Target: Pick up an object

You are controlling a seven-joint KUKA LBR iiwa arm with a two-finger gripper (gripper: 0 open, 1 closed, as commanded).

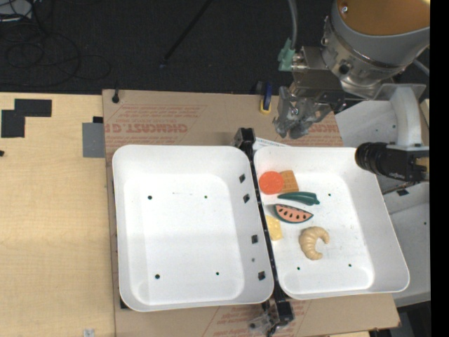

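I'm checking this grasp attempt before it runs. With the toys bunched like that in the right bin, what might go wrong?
1. The round orange-red toy, orange waffle-like square, dark green pod and watermelon slice lie packed together, so the gripper may nudge or catch two.
2. The small yellow piece sits against the right bin's inner wall, leaving little finger room.
3. The tan croissant is curved and may slip.
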